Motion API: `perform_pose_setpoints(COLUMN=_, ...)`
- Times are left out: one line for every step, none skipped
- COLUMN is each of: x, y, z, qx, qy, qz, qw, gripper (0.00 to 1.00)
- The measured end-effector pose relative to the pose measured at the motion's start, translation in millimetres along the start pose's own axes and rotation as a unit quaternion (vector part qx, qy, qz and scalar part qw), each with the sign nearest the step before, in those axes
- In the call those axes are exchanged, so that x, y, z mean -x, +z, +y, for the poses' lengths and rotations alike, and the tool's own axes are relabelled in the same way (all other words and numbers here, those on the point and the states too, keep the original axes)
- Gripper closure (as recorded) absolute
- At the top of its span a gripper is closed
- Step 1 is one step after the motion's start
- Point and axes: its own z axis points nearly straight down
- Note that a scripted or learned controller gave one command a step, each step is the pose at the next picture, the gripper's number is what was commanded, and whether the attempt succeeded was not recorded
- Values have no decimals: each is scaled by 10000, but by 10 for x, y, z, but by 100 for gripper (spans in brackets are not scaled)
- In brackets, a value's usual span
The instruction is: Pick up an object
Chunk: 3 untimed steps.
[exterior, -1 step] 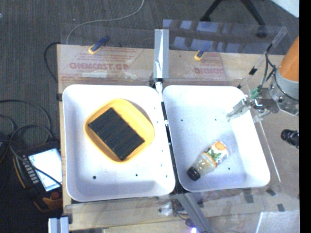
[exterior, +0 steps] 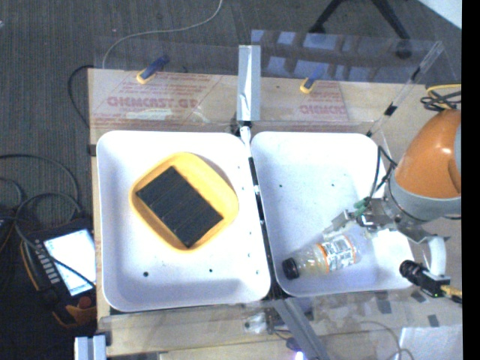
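Bottle (exterior: 324, 256) lies near right bin's (exterior: 300, 171) lower edge, upper floor open | tool (exterior: 358, 214) state unclear | label unreadable

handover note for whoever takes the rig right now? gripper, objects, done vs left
Gripper: low in the right bin, just above the plastic bottle; finger state not readable.
Plastic bottle: lying on its side at the right bin's front, dark cap pointing left.
Yellow dish with dark pad: left bin, untouched.
Done: arm over the right bin.
Left: nothing visibly held; grasp and lift to be done, likely the bottle.
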Motion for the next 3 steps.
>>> perform_pose_setpoints(x=-48, y=635, z=42, qx=65, qy=-579, qz=-19, qw=9983, gripper=0)
perform_pose_setpoints(x=155, y=634, z=68, qx=99, qy=1532, qz=9, qw=9881, gripper=0)
perform_pose_setpoints(x=-52, y=629, z=69, qx=117, qy=-577, qz=-61, qw=9982, gripper=0)
